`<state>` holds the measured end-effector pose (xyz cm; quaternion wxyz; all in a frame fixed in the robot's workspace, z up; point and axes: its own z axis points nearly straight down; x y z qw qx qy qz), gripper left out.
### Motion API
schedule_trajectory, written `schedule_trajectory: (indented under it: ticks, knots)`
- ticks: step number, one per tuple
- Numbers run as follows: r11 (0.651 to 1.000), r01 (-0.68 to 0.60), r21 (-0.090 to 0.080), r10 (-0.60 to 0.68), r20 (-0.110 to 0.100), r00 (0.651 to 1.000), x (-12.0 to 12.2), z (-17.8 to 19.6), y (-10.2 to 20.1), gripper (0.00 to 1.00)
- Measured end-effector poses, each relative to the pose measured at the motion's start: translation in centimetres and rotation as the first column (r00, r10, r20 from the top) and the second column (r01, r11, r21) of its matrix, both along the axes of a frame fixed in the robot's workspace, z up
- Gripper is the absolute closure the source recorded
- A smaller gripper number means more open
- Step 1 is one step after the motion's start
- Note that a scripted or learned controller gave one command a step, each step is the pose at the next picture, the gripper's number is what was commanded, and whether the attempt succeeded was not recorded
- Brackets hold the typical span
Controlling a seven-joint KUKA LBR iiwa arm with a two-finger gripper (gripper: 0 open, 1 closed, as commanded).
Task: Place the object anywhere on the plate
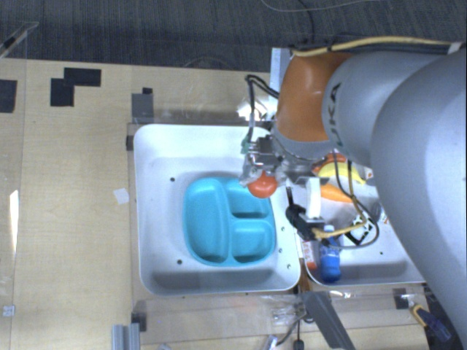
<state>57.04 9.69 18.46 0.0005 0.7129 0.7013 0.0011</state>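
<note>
An orange-red ball (262, 187) sits pinched at the tip of the gripper (260, 175), the fingers (252, 168) narrowed onto its upper sides, and it hangs over the top right corner of the blue divided plate (228, 221), at the plate's rim by the two smaller compartments. Nearest the camera, below and to the right of the fingers, a blue bottle (330, 262) lies in the right white bin (365, 272), beside a small red-labelled item that is too blurred to name. Black and yellow cables (328, 228) loop just right of the fingers. The plate lies below and left of them in the left white bin (157, 195). Behind the cables, a yellow object (341, 171) and an orange one (337, 192) lie half hidden by the arm. Farther back, the arm's orange band (306, 97) rises above the fingers.
</note>
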Motion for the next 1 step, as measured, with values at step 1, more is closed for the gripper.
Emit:
schedule_trajectory:
  ticks: [1]
  knots:
    - [1.000,0.001,0.000,-0.001,0.000,1.000,0.00,-0.01,-0.02,0.00]
